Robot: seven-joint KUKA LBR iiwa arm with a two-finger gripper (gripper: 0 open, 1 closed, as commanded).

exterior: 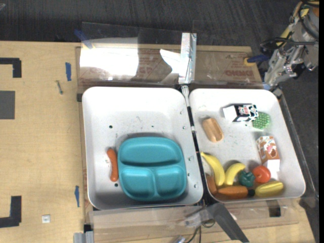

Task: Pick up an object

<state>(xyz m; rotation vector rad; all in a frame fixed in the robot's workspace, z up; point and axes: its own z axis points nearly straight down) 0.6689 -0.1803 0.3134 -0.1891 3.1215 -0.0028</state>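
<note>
Fingers (277, 74): can't tell if released or clenched, beyond right white bin's (238, 142) far-right corner. Approach step; next, descend over isolated tan bread roll (212, 129).

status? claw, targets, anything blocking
Claw parked off the right bin's far corner, holding nothing visible. Toy food in that bin, bananas untouched. Left bin: teal tray, sausage. Nothing blocking.

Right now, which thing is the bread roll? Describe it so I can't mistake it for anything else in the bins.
Look in the right bin, the one crowded with toy food. The bread roll lies by itself near that bin's left wall, about halfway up, above the two bananas. It is the tan, oblong piece, plain in colour, unlike the yellow bananas below it and the black-and-white carton to its upper right.
</note>
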